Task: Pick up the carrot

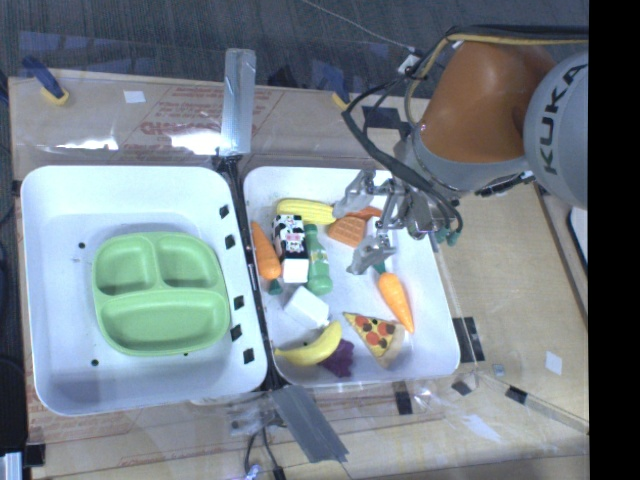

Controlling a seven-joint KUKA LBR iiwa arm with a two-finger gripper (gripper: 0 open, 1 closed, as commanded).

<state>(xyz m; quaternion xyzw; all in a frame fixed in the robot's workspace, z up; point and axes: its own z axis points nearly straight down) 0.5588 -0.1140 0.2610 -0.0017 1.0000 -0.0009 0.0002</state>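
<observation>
- Orange and tapered, the plastic carrot with its green tip (396, 301) lies loose on the floor of the right-hand shallow white bin (437, 320), just below the metal two-finger gripper (370, 253) and slightly to its right, apart from it.
- A second orange carrot-like piece (265, 252) lies along the bin's left wall, well to the gripper's left; I judge the nearer one the likelier target, simply because the tool hangs beside it.
- Nothing sits between the gripper's fingers; how wide they stand I cannot tell, since the wrist and cables crowd them.
- Close against the gripper's upper left lies an orange wedge-shaped toy (350, 229), with a yellow corn cob (304, 210) beyond it; such neighbours could foul a descent.
- Left of the gripper stand a small black-and-white carton (292, 238) and a green bottle (318, 268); below lie a pizza-slice toy (373, 334), a white block (306, 307) and a yellow banana (315, 346).
- Far to the left, the other white bin (50, 368) holds a green divided plate (157, 293).
- Judging by this, the pick is not yet made; the tool needs a short shift toward the carrot.
</observation>
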